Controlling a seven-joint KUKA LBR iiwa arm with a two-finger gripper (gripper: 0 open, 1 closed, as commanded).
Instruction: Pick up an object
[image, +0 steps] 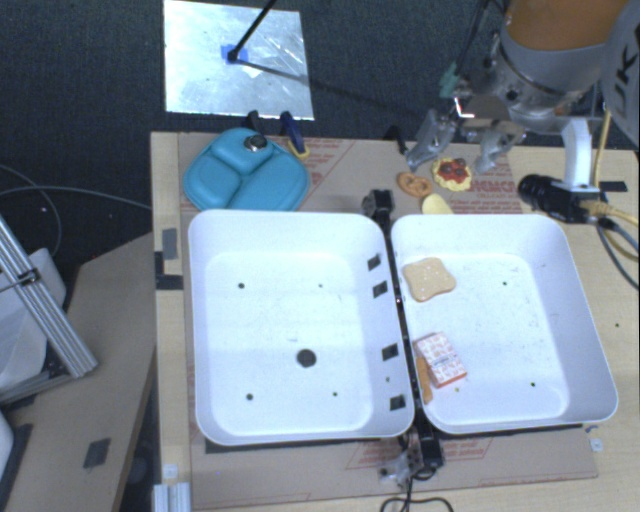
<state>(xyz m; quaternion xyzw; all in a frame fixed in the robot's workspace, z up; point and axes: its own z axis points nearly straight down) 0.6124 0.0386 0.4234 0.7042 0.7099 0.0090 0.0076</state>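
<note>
Up at the top right, the gripper hangs above the bench behind the right bin, with its 2 fingers spread wide and nothing between them. Just beneath the gap sits a small round red-and-yellow toy, with a tan pretzel-like piece beside it and a pale yellow piece near the bin's back rim (all 3 lie on the bench, outside the bins). Inside the right bin, a beige bread-slice shape lies near the left wall toward the back, and a small red-and-white packet lies nearer the front, also by that wall. The left bin holds a small dark disc. A blue lidded container rests behind the left bin.
</note>
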